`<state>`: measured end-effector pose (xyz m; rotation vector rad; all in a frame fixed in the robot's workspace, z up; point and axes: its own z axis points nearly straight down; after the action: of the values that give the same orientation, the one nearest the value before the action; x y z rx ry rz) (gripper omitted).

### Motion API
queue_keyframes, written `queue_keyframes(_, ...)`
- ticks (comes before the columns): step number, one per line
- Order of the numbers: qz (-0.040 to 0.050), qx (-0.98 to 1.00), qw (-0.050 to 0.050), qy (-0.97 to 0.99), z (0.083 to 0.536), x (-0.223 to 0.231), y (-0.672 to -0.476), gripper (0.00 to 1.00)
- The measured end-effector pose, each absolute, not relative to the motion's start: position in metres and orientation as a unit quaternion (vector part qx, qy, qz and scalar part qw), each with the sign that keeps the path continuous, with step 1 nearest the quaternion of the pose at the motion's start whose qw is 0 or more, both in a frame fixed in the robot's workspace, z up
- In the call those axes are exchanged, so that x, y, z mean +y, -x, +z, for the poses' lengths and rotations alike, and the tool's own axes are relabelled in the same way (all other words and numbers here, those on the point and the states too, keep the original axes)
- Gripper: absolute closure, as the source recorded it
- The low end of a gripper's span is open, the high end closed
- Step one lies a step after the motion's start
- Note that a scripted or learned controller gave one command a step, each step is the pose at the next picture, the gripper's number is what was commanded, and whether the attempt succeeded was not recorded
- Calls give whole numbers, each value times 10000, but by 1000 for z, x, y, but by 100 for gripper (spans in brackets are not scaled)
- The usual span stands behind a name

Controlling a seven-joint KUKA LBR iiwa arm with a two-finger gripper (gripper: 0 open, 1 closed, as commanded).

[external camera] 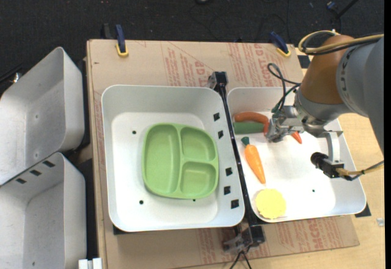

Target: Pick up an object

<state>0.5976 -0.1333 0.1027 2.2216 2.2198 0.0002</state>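
The right bin [342, 200] holds several toy foods. An orange carrot [255, 162] lies near its left wall, pointing toward the front. A yellow round piece [270, 203] sits at the front left corner. At the back left lies a long red-orange piece [250, 118], with a small dark green bit [245, 139] close below it. My gripper [276, 130] is low in the bin, just right of the red-orange piece's end and above the carrot's top. A small orange piece [297, 137] shows just right of the gripper.
The left bin [116, 139] bears a green divided plate [181, 161]. A black divider [232, 145] runs between the bins. Two white tubs [36, 139] stand off the bench at the left. A black cable fitting [324, 162] hangs over the right bin.
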Motion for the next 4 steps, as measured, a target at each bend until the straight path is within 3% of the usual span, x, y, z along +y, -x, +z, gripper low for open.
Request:
queue_keyframes(1,16,7079,25,-7063,152,-134,-608,100)
queue_keyframes(3,20,7081,36,-7061,269,-145,-609,100)
queue_keyframes(4,7,7094,6,-7048,259,-84,-622,100)
